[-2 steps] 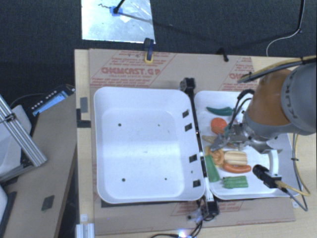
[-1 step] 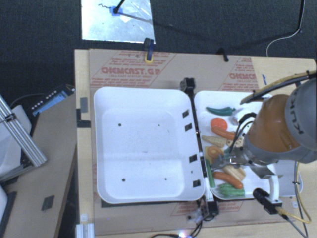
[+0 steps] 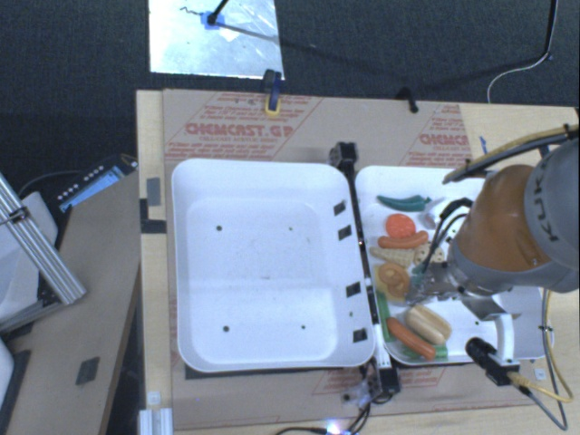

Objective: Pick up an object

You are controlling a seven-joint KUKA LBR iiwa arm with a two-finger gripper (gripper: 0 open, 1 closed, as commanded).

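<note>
Two bins sit side by side: the left bin (image 3: 263, 261), and the right bin (image 3: 381, 181) holding toy foods (image 3: 405, 234).

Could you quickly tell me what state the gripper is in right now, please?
Gripper: down among the toy foods in the right bin; state cannot be told.

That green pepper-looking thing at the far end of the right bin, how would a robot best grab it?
Probably across the middle of the green pepper, coming straight down from above. It lies flat, long and thin, so the fingers should close across its narrow width, where the bin floor is bare on both sides.
</note>
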